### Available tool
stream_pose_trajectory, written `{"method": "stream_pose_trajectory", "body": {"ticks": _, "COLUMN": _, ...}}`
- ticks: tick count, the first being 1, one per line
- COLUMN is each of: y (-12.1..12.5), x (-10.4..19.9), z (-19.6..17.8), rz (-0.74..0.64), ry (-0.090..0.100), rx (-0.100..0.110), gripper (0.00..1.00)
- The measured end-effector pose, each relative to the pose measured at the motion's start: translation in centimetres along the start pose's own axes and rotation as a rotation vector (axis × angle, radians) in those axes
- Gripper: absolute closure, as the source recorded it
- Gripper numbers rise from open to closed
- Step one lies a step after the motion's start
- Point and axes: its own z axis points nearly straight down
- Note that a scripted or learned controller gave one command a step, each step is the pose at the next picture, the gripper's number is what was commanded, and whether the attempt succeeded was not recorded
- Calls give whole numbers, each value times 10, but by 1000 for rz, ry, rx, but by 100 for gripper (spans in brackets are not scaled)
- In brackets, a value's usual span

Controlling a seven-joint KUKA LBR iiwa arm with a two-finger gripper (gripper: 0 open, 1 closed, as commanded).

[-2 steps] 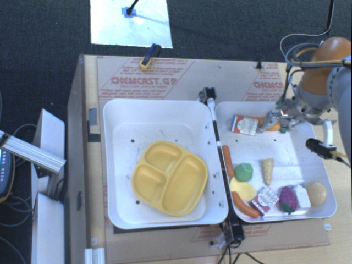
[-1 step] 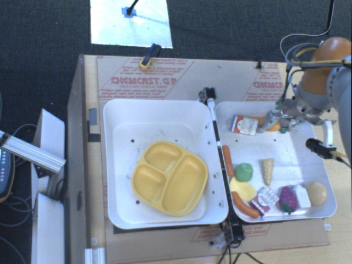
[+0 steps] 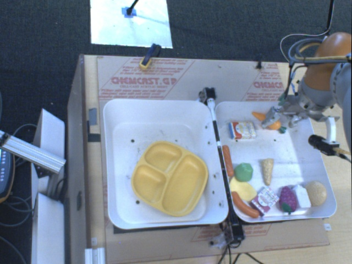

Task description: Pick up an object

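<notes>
Two white bins sit side by side. At the upper right of the frame, the gripper (image 3: 275,118) is low over the orange carrot (image 3: 260,116) in the right bin (image 3: 330,202). I cannot tell if it is open or closed. It should squeeze the carrot's middle, then lift slowly.

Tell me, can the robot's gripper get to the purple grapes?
Probably yes. The grapes lie uncovered near the right bin's front edge, and the gripper is over that bin's far side; neighbouring items crowd them though.
</notes>
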Motion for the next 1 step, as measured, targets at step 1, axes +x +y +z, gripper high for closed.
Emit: {"method": "stream_pose_trajectory", "body": {"ticks": 1, "y": 2, "x": 0, "z": -14, "rz": -3, "ry": -1, "rx": -6, "gripper": 100}}
